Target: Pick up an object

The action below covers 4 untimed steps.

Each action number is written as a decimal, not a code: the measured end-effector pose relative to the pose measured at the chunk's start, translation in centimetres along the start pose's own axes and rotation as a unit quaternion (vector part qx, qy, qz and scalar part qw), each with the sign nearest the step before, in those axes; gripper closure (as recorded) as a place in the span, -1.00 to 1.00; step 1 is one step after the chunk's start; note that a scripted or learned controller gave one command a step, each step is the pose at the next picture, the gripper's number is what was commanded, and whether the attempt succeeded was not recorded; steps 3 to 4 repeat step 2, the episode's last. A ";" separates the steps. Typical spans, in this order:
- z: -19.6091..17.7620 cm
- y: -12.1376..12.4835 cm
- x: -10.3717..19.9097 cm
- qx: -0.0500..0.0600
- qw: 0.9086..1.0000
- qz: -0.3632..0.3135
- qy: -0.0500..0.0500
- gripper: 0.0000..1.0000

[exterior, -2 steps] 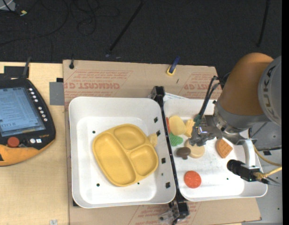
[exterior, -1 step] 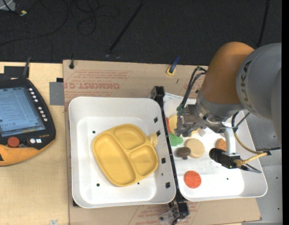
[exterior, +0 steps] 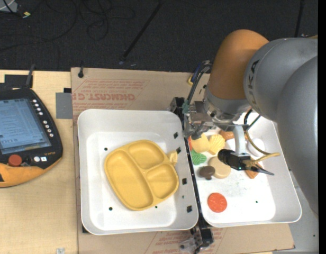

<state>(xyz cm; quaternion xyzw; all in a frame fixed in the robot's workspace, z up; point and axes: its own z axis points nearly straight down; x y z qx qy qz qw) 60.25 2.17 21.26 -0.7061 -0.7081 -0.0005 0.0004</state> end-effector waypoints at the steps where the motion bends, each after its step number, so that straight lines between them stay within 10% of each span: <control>1: -1.0 3.3 2.4 0.000 1.000 0.001 0.000 1.00; 4: -2.2 2.8 0.8 0.001 1.000 0.002 -0.001 1.00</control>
